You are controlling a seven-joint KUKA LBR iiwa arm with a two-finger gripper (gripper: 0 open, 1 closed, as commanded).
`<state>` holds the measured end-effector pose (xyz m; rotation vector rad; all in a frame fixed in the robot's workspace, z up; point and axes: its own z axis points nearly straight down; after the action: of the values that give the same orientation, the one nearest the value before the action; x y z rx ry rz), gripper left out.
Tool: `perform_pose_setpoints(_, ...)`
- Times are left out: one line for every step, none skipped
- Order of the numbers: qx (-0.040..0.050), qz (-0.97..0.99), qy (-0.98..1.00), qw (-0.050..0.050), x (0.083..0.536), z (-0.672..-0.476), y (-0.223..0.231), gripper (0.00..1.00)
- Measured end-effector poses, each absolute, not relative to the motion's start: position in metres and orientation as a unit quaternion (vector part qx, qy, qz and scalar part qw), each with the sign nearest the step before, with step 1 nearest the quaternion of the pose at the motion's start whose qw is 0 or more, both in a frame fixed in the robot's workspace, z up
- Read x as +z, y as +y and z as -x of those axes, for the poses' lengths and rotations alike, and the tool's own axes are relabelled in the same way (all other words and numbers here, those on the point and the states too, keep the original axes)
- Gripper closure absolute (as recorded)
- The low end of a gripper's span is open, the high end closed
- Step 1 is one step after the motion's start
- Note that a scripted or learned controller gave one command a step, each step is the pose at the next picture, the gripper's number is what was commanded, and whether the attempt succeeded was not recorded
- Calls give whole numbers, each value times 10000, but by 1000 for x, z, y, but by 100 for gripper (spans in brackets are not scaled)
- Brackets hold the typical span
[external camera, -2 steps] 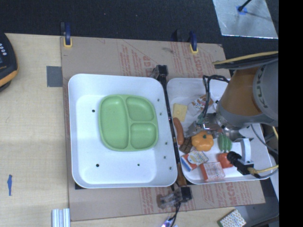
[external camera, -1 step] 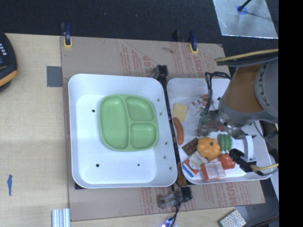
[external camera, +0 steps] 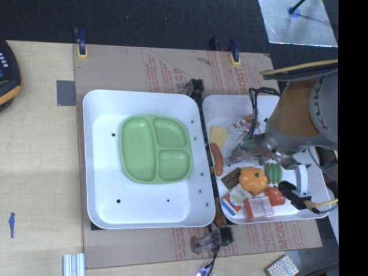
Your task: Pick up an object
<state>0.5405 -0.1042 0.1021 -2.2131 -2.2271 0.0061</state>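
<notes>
Camera view: The end effector [external camera: 248,147] is low in the right bin [external camera: 260,216], among the cluttered items; whether it is apart or together cannot be told at this slant, and nothing is visibly held between its parts. The candidate objects all lie in that bin: a sausage [external camera: 217,158] against the left wall, a yellow cheese slice [external camera: 218,135] just above it, an orange pumpkin-like toy [external camera: 253,179] near the middle, a dark brown piece [external camera: 230,178] touching the pumpkin's left side, and a red-and-white packet [external camera: 259,207] toward the near rim.

The left bin [external camera: 103,209] carries a green divided plate [external camera: 155,149].

Risks, as judged: the items crowd one another, so a closure could catch two things or nudge a neighbour aside. Flat pieces such as the cheese offer little purchase. The rounded pumpkin may squirt out of a pinch. The arm's bulk [external camera: 299,114] overhangs the bin's far side, hiding what lies beneath.
</notes>
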Motion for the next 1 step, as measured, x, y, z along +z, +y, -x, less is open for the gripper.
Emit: perform_pose_setpoints(-7, 7051, -7091, -17, 92, -619, -118, 0)
